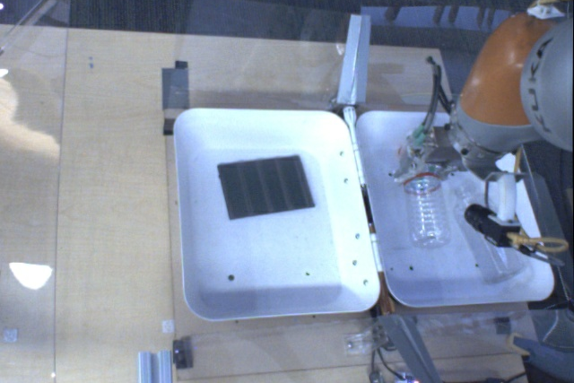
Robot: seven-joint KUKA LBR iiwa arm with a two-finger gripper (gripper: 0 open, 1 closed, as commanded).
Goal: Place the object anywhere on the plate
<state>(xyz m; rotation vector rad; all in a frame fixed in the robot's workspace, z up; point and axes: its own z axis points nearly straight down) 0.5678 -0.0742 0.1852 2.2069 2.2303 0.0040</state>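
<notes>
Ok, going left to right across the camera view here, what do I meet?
Dark ribbed plate in the left bin → clear plastic bottle in the right bin → the arm's orange band. The tool overlaps the bottle's top, so it is left out.

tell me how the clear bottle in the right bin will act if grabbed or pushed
The clear bottle looks empty, so probably light. It lies on its side, so a push may roll it. Its ribbed wall might dent or slip when squeezed.
</notes>
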